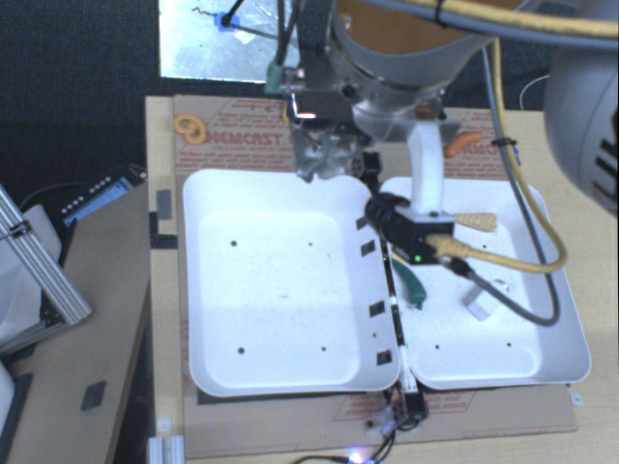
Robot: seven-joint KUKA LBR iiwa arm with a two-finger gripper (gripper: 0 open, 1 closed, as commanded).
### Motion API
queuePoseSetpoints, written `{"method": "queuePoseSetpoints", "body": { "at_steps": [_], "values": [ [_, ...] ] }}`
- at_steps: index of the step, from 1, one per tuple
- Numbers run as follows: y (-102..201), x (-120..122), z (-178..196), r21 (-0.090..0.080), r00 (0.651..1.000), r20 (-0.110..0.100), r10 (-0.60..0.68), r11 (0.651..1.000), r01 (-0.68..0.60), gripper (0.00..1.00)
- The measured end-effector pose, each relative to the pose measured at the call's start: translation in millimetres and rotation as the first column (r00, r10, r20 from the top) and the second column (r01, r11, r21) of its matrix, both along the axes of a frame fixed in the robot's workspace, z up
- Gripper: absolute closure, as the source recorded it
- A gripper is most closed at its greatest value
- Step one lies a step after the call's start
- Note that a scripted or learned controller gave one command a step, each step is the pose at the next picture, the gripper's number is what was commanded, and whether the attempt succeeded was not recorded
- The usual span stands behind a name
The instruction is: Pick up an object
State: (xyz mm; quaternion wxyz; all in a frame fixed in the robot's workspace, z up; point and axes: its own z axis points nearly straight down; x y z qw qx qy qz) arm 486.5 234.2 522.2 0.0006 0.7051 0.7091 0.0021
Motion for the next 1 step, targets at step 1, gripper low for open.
{"method": "queuePoseSetpoints", "body": {
  "at_steps": [1],
  "values": [
    [-86.1,0.6,14.2,-0.002,1.000,0.001,-0.012,1.000,0.012,1.00]
  ]
}}
